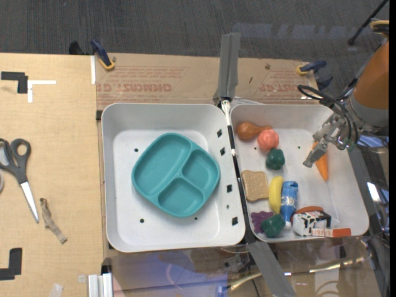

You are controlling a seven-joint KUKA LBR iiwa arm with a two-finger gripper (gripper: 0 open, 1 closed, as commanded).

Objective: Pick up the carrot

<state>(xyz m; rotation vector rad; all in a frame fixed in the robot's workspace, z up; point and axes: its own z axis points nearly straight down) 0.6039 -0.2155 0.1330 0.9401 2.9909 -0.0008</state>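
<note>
Cardboard covers the worktop (49, 166) around two shallow white bins. From the overhead camera, the left white bin (117, 166) holds a teal three-compartment plastic plate (176, 175). The right white bin (346, 197) holds toy foods, among them a slice of bread (254, 185) and a yellow banana (275, 193). Near its right wall, the silver two-finger gripper (319, 151) is clamped on the top of the small orange tapered carrot (322, 166), which hangs point down.
</note>
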